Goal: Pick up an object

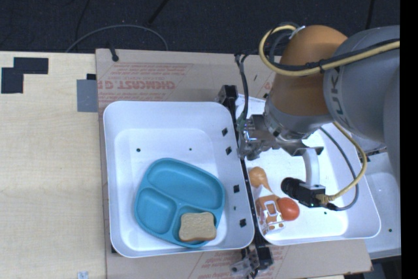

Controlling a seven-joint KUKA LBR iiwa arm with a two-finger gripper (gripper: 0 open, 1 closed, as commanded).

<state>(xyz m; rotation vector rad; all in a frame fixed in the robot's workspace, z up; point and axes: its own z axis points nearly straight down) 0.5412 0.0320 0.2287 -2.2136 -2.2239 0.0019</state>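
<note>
In the right bin lie a tan, onion-like object, a red tomato-like ball and a small white and orange box, all near its left front corner. The gripper hangs low over the right bin's left wall, just behind the tan object. The arm's grey and orange wrist hides much of that bin. In the left bin a blue divided plate carries a slice of bread in its front right section.
A black fitting with a yellow cable hangs from the arm just behind the red ball. The wall between the two bins runs close by the gripper. Bare wooden bench lies left of the bins.
</note>
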